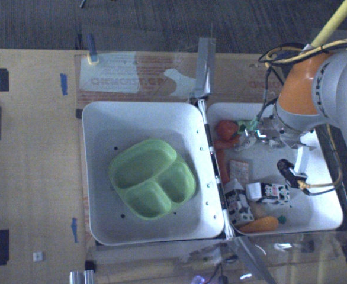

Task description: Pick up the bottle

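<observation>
In the right bin (327, 215), a small white bottle-like thing with a dark label (269, 192) lies on its side near the middle. A second white and black printed item (237, 206) lies by the bin's left wall. My gripper (253, 132) hangs over the bin's far left part, beside a red round thing (225, 129) and a small green piece (244, 125). It is well behind the white labelled thing and does not touch it. The grey arm with its orange band (301, 90) comes in from the right.
An orange carrot-like thing (260, 223) lies at the right bin's front, with a tan packet (240, 169) and an orange-red strip (221, 156) along its left side. The left bin (96, 129) holds a green divided plate (153, 178). A metal divider (204, 76) stands behind the bins.
</observation>
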Controlling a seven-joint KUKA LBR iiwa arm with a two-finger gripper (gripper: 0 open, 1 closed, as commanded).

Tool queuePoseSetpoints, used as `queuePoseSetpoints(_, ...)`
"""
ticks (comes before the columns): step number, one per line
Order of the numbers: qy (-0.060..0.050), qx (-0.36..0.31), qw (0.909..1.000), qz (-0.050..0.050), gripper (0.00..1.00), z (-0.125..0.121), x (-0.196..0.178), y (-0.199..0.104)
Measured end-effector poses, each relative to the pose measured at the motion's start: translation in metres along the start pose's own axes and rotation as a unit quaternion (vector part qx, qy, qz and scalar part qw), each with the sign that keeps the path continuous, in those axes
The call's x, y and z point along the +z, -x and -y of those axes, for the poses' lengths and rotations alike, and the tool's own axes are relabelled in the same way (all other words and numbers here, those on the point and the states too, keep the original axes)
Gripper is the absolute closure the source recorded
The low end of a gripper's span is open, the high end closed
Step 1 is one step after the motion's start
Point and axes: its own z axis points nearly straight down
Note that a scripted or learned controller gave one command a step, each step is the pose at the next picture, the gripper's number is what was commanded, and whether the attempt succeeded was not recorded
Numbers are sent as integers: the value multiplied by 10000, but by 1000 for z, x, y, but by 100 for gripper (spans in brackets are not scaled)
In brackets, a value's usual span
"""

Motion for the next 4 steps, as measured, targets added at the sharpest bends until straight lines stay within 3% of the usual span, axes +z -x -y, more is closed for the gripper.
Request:
queuePoseSetpoints(1, -32, 1319, 9913, -15, 0, 80, -18, 24)
queuePoseSetpoints(2, -5, 822, 9966, -4, 0, 13, 1, 45)
queuePoseSetpoints(3, -35, 923, 9957, -14, 0, -8, 1, 30)
queuePoseSetpoints(4, -30, 3000, 9539, -4, 0, 20, 1, 57)
